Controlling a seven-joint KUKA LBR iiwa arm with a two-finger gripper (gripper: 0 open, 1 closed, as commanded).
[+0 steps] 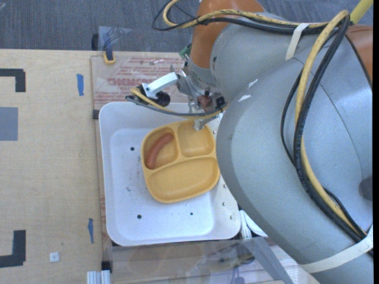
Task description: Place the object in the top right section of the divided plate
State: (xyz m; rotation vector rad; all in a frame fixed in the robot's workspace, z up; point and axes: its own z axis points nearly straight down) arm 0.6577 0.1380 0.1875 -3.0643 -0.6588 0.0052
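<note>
Yellow glossy plastic divided plate (180, 173) in white bin (118, 176); smooth reddish sausage (159, 150) in upper-left section; hand (201, 120) grip unclear.

one shallow white plastic bin (118, 218) is in plain sight. one yellow divided plate (180, 179) with three sections lies in it. one reddish-brown sausage (159, 150) lies in the plate. one grey robot arm (296, 158) with one orange band (222, 5).

Single fixed camera above the bench, angled down, close on one white bin (118, 176), arm (284, 147) entering from right
</note>
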